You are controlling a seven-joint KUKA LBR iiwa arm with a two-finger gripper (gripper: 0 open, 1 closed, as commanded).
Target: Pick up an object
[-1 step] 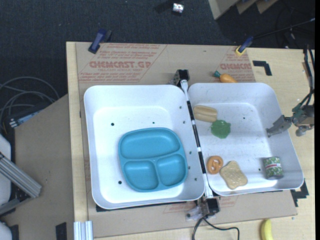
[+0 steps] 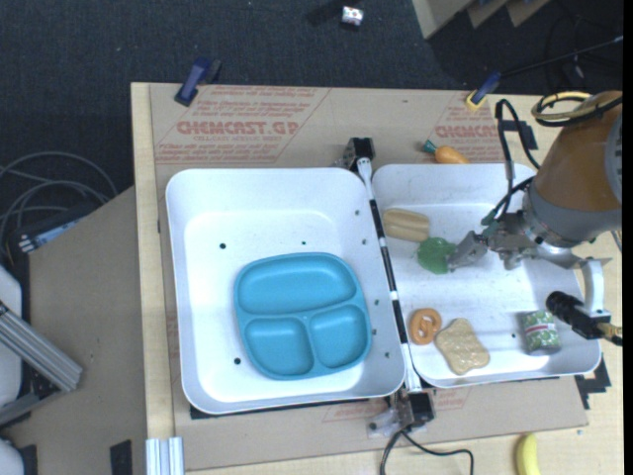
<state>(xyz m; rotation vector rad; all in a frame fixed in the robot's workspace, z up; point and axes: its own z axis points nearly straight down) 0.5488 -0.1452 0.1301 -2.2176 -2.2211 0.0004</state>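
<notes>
Tool at the end of the grey KUKA arm reaches low into the right bin, its tip touching the right edge of a green toy; whether its opening is wide or narrow cannot be told. A tan bread roll lies just beside the green piece, with a pretzel, a cracker and a small green-wrapped item nearer the bin's front. A blue divided tray sits in the left bin. Risk: the tool may merely nudge the green toy toward the roll rather than straddle it.
</notes>
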